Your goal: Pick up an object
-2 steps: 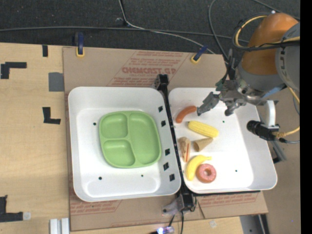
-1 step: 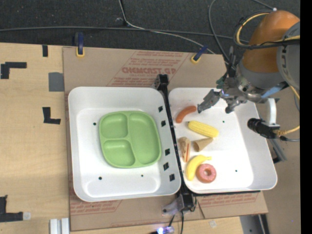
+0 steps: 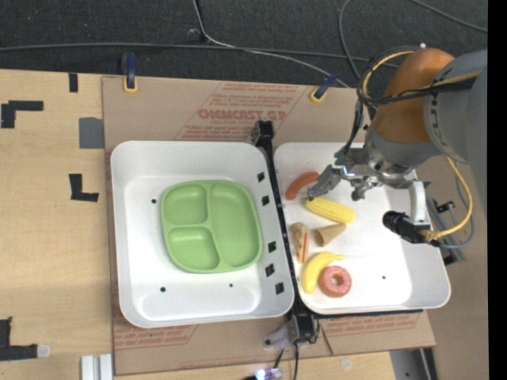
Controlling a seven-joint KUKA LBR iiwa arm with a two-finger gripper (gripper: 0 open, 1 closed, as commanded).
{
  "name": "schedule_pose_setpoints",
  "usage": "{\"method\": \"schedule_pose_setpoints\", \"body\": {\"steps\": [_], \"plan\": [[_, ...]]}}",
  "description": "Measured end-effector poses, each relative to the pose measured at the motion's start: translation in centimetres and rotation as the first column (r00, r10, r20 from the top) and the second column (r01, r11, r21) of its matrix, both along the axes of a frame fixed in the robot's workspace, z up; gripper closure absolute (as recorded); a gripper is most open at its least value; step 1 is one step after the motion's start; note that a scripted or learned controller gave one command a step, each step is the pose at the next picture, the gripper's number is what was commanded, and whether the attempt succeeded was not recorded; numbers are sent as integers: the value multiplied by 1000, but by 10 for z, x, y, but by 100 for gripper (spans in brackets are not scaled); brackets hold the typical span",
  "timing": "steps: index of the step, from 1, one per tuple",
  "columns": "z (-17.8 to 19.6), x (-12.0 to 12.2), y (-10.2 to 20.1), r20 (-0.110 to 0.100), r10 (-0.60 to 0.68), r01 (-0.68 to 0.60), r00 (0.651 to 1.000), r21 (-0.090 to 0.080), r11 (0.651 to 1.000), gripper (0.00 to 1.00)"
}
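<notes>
The right bin (image 3: 412, 279) holds several toy foods: a red sausage (image 3: 301, 184), a yellow corn cob (image 3: 330, 209), an ice-cream cone (image 3: 329, 233), a brown piece (image 3: 296, 233) beside a thin orange stick (image 3: 303, 248), a banana (image 3: 314, 270) and a pink donut (image 3: 336, 281). My gripper (image 3: 341, 187) hovers at the bin's upper middle, just above the corn cob and to the right of the sausage. Its fingers (image 3: 323, 185) are spread open and hold nothing.
The left bin (image 3: 131, 212) carries a green divided plate (image 3: 211, 226). A black divider (image 3: 269, 204) runs between the bins. The arm's cables and a black fitting (image 3: 404, 226) hang over the right bin's right side.
</notes>
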State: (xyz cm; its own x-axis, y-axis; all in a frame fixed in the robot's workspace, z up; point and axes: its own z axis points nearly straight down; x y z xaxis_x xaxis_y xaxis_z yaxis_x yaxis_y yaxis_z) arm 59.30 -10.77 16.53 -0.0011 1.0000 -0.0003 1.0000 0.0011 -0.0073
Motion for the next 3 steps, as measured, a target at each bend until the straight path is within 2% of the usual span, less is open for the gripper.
{"method": "schedule_pose_setpoints", "body": {"steps": [1, 2, 3], "plan": [[-52, -9, 6, 6, 0, 0, 1000, -2, 1000, 0], [-71, -1, 2, 33, 0, 1, 999, -12, 1000, 0], [-57, 2, 4, 43, 3, -2, 999, -10, 1000, 100]]}}
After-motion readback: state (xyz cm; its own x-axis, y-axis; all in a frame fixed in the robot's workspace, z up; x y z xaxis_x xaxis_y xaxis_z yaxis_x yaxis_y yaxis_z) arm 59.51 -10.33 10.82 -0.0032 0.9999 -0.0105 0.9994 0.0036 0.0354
